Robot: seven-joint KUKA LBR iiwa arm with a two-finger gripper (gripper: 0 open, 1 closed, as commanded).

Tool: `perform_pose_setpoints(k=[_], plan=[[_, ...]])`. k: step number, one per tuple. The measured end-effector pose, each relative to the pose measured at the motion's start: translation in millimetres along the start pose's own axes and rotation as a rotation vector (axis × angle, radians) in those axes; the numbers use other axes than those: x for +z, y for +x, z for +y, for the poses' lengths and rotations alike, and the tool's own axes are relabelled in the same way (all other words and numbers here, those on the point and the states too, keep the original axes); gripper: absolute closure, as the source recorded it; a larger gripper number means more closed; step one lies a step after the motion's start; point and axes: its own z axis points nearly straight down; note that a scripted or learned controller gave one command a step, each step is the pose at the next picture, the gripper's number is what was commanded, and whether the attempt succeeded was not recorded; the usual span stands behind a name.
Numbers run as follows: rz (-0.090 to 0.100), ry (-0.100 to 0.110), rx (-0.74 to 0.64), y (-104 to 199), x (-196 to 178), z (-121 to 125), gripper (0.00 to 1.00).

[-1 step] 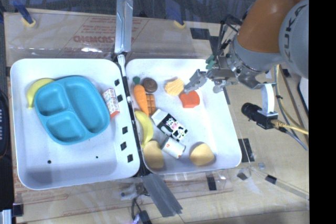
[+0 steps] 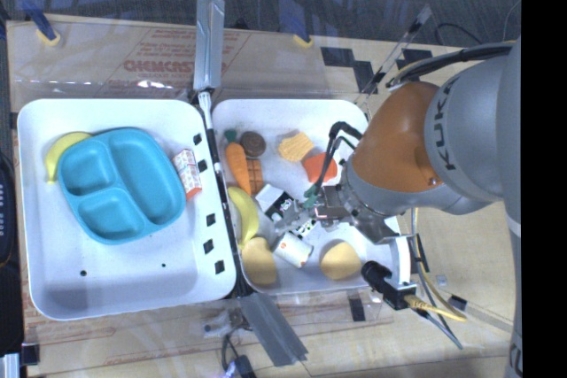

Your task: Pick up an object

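Two white bins sat side by side on the bench, and over the right bin (image 2: pixel 266 111) hung the gripper (image 2: pixel 297 221) (whether parted or closed I could not tell), with a small white cylinder (image 2: pixel 292 250) just near of it, long axis running left-right.

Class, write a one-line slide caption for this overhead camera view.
Robot hand lowered among toy foods in the right bin; a blue tray lies in the left bin.
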Motion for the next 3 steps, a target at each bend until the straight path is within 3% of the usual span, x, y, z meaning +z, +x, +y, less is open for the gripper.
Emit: perform_pose_setpoints(k=[1, 2, 3], plan=[[-0.009, -0.015, -0.127, 14, 70, 93, 0.0], [-0.004, -0.018, -0.248, 66, -32, 91, 0.0], [-0.004, -0.008, -0.374, 52, -26, 3, 0.0]])
